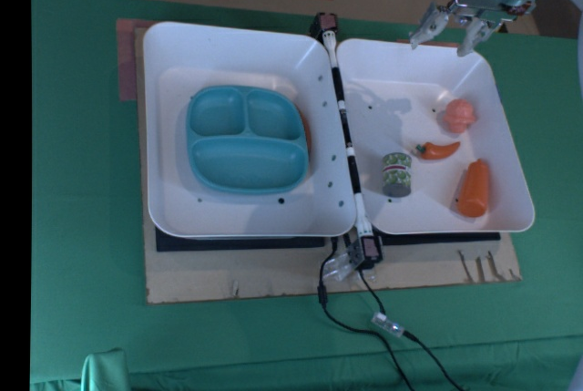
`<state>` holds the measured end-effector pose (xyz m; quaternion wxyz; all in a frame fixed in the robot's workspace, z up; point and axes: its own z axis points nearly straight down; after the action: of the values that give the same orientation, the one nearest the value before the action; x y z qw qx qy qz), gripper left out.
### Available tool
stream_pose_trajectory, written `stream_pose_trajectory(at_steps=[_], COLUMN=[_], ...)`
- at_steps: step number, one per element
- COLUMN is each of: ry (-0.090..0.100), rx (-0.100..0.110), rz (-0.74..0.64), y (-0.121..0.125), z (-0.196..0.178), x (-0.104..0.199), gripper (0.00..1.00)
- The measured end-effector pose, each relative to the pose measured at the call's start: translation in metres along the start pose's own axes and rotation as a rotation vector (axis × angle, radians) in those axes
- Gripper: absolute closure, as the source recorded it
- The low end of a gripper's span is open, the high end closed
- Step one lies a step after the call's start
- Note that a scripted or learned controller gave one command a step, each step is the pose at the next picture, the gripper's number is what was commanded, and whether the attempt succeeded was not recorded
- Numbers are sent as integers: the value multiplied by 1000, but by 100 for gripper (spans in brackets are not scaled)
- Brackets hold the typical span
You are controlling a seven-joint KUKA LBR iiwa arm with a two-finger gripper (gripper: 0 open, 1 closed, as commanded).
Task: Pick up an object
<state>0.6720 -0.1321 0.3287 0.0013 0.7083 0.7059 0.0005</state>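
The right bin (392,70) holds a pink rounded toy (459,113), a small orange chili pepper (438,149), an orange carrot (474,188) and a small can with a green and white label (396,173). My gripper (447,32) hangs over the bin's far edge, well above these objects. Its two fingers are spread apart, open, with nothing between them.
The left bin (173,52) holds a teal divided plate (244,137). A black and white divider bar (343,120) runs between the bins. Cables (383,321) trail across the green cloth in front. Both bins sit on a cardboard sheet (237,280).
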Motion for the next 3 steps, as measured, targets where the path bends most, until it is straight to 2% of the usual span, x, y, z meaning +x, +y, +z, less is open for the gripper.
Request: stream_pose_trajectory(at_steps=[1,2,3], ry=[-2,-6,-8], rx=[3,-14,-18], rz=[-1,0,0], y=[26,-39,-111], z=[135,143,142], x=[-52,-56,-57], gripper=[0,0,0])
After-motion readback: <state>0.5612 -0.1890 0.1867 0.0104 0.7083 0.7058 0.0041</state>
